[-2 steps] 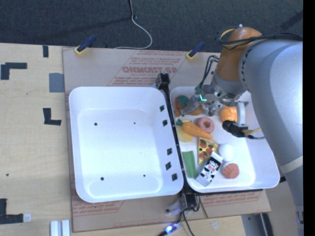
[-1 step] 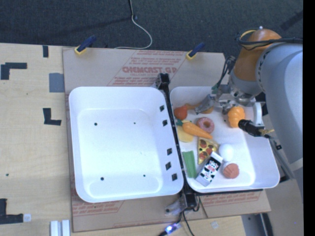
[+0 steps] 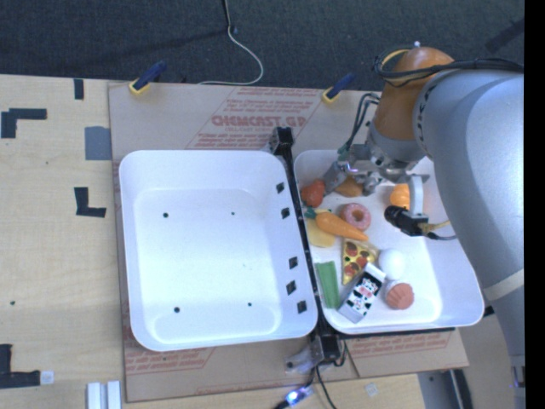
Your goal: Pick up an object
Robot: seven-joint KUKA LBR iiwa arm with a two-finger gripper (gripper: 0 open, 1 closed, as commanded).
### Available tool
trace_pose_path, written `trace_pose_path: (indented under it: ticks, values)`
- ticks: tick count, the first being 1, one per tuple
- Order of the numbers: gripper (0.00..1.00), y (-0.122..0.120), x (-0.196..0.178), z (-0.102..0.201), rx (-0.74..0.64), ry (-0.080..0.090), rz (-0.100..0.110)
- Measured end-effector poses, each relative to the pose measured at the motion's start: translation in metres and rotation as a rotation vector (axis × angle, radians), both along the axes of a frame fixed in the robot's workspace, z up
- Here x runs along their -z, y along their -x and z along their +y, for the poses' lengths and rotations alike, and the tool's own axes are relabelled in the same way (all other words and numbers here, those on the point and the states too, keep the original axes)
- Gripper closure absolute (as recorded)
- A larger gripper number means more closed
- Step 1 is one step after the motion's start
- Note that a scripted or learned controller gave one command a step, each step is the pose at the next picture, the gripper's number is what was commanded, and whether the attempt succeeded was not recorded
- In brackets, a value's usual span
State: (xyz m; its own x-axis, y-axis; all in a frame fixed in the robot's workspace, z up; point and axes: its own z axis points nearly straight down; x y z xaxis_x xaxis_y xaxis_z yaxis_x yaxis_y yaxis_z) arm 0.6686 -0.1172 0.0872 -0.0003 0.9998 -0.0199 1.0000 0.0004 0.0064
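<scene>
Camera placement, one entry: a single fixed camera is sitting above the bench (image 3: 51, 228) and looking down at a slant. It is taking in both white bins whole, the left bin (image 3: 136, 173) lying near centre frame and the right bin (image 3: 456, 301) sitting toward the right. The near side of the bench is running along the bottom edge; the far side, with dark carpet (image 3: 128, 15) beyond it, is filling the top. The arm (image 3: 477, 143) is entering from the right and, being closer to the lens, is looming large and covering that bin's far right corner. The distance is moderate: small items are reading as shapes and colours, fine detail blurring.
</scene>
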Motion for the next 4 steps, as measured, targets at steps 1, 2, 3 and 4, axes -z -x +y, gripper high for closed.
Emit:
trace_pose_path:
  ticks: [1, 2, 3, 4]
  values:
    - [1.00, 0.001, -0.008, 0.001, 0.001, -0.010, 0.010]
    - [1.00, 0.000, -0.032, -0.027, 0.001, -0.017, 0.006]
    - [1.00, 0.039, -0.102, 0.058, -0.008, -0.023, 0.004]
    - [1.00, 0.043, -0.097, 0.068, -0.003, -0.021, 0.009]
